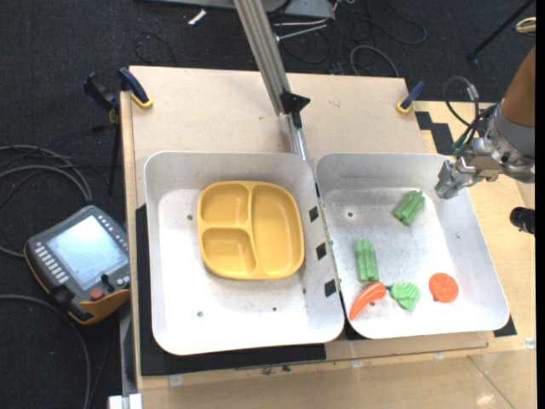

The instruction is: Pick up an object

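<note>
Table (213, 109) carries two white bins side by side. Left bin (170, 313) holds a yellow divided tray (252, 230). Right bin (477, 254) holds five toy foods: two green pieces (410, 207) (367, 260), orange carrot (368, 297), small green leafy piece (405, 294), red-orange disc (443, 287). Gripper (449, 184) hangs over the right bin's upper right rim; jaws' state cannot be told.

— Is the light good?
— Yes, bright and even from above; the two shallow white plastic bins (170, 228) look a little washed out.
— And sharpness?
— Slightly soft, with weak shadows.
</note>
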